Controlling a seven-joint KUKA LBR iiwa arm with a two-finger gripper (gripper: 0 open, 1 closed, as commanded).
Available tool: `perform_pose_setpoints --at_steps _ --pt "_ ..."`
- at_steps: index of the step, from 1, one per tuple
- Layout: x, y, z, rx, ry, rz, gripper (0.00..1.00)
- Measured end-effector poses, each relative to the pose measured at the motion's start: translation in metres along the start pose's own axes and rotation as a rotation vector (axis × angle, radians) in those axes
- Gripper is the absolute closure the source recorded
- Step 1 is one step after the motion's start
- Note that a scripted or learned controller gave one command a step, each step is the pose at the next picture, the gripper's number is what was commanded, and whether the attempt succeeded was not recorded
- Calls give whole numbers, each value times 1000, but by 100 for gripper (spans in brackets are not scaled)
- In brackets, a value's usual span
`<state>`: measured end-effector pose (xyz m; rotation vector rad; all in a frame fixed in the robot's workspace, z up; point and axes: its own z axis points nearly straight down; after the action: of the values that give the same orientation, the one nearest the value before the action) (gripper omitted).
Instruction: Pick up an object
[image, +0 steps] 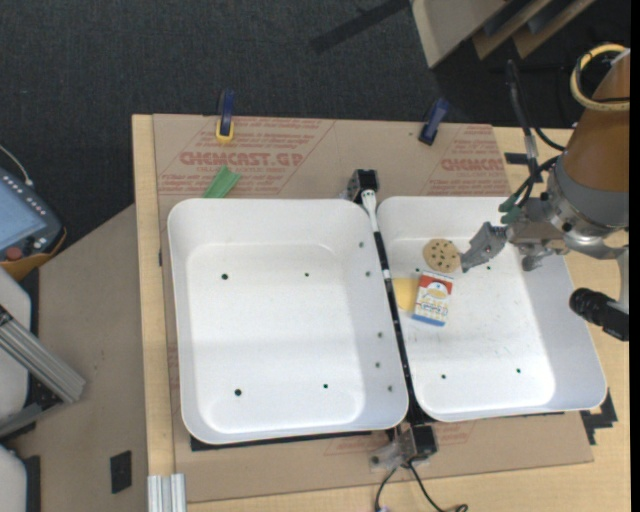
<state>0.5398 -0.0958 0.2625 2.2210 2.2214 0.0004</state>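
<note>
In the right bin (520, 385), three things lie close to its left wall. A round speckled cookie-like disc (440, 254) is farthest back, with a small red, white and blue box (433, 300) in front of it and a yellow piece (403, 293) beside the box. My gripper (507, 250) hangs over the bin's back half, just right of the disc. Its fingers are spread open with nothing between them. The left finger (483, 244) ends close to the disc's right edge. The arm's orange band (598, 150) rises at the right.
The left bin (200, 300) adjoins the right one along a black divider (385, 290). On the cardboard base at the back lie a green strip (221, 182) and two blue clamps (226, 108) (435, 121). A black part (600, 310) juts in at the right.
</note>
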Motion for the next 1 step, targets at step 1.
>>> perform_pose_setpoints --at_steps 1 --pt "-64 56 -130 -19 -9 4 0"
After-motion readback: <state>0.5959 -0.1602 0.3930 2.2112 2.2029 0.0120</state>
